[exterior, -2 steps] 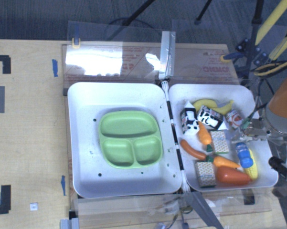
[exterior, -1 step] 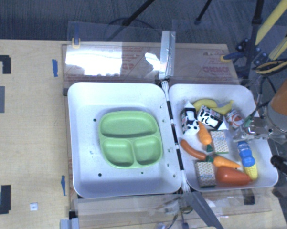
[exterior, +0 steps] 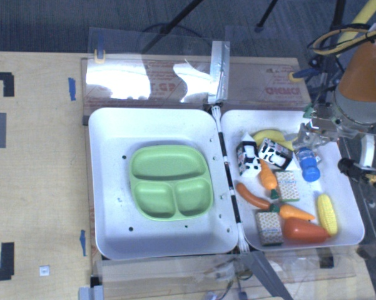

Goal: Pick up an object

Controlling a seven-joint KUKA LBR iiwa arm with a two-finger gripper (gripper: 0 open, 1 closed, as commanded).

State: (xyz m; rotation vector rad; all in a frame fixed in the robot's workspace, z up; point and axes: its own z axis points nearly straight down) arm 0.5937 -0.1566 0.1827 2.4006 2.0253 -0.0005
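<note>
The right bin [exterior: 353,230] holds a heap of toy food. In it lie a yellow banana [exterior: 269,134], a black-and-white carton [exterior: 275,154], a cow-patterned piece [exterior: 248,157], a blue bottle [exterior: 309,166], two carrots [exterior: 267,176] [exterior: 294,212], an orange sausage [exterior: 253,196], a corn cob [exterior: 326,212], a red pepper [exterior: 305,231] and two small patterned boxes [exterior: 269,226] [exterior: 287,185]. My gripper [exterior: 313,135] hangs over the bin's far right part, just above the blue bottle's top and beside the carton. Nothing shows in its grasp.
The left bin [exterior: 106,167] carries a green divided plate [exterior: 171,181]. A clear plastic sheet [exterior: 150,74] and a metal post [exterior: 219,67] stand behind the bins. The grey arm with its orange band [exterior: 363,80] and cables crowd the right edge.
</note>
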